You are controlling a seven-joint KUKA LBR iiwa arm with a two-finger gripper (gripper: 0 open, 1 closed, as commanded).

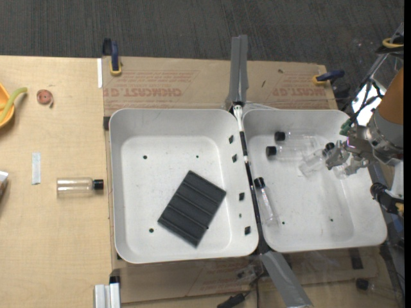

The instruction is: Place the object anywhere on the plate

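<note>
A black ribbed plate [192, 208] lies tilted in the left bin [128, 133]. In the right bin [359, 230] lie three clear bottles with black caps. Two of them [297, 140] [307, 160] lie close together near the back. The third bottle [265, 202] rests along the left wall. My gripper [340, 156] is low over the right bin's back right part, just right of the two clustered bottles. Nothing can be seen held in it.
On the wooden bench to the left lies another clear bottle [77, 185], with a small white strip [36, 169], a red disc [43, 96] and an orange thing [4, 105] beyond it. Clamps [112, 58] [327, 77] hold the cardboard behind the bins.
</note>
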